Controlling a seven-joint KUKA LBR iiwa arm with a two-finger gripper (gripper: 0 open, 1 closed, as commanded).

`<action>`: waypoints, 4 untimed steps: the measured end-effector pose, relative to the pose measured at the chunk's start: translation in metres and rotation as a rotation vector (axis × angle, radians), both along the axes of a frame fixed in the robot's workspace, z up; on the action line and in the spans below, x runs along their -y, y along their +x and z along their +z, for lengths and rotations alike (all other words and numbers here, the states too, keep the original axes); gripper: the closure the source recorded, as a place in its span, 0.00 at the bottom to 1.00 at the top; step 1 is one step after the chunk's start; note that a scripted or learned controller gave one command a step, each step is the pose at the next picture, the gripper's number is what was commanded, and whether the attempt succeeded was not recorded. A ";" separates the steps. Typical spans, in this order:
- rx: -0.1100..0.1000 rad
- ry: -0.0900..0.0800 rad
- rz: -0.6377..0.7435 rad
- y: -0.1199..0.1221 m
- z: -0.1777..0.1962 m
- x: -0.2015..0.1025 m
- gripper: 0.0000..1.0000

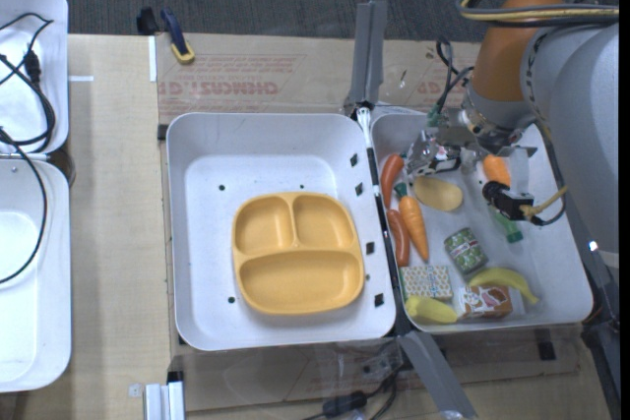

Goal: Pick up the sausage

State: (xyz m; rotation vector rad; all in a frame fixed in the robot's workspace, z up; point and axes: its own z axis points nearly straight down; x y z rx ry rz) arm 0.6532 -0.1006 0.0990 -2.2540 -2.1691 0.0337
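The sausage, a reddish-brown curved link, lies along the left wall of the right bin, near its far end. A second reddish link lies just below it beside an orange carrot. My gripper hangs low over the far part of the right bin. It is slightly right of the sausage's upper end and just above a pale yellow potato. Cables and the wrist body crowd around the tip.
The right bin also holds an orange piece, a green can, a banana, a patterned box, a yellow fruit and a small carton. The left bin holds a yellow divided plate.
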 end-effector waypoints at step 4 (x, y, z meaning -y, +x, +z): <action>0.032 0.006 0.254 -0.019 0.019 0.008 0.00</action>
